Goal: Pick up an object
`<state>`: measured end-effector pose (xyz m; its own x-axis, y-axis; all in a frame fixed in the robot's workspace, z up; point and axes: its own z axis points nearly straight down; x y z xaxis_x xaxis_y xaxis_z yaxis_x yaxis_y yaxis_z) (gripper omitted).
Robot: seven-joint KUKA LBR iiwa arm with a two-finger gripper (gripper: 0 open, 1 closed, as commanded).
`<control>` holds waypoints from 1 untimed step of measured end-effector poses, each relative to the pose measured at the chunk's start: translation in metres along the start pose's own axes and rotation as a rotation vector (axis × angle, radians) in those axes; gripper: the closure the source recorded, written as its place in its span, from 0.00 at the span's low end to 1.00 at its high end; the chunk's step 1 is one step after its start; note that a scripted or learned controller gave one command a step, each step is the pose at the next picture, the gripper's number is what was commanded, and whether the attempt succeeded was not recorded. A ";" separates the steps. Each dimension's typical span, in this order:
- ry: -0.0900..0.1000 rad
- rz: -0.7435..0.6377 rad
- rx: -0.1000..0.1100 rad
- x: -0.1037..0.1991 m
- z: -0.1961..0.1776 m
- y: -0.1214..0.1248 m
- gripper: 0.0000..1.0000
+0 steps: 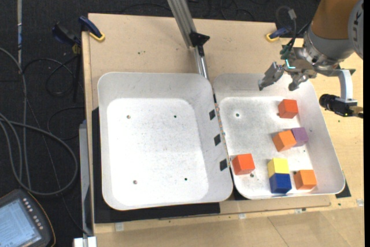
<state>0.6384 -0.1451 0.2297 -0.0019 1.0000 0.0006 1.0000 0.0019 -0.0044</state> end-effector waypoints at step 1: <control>-0.001 -0.001 -0.003 0.000 -0.003 0.000 0.00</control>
<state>0.6388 -0.1450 0.2322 -0.0030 1.0000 -0.0005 1.0000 0.0030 -0.0014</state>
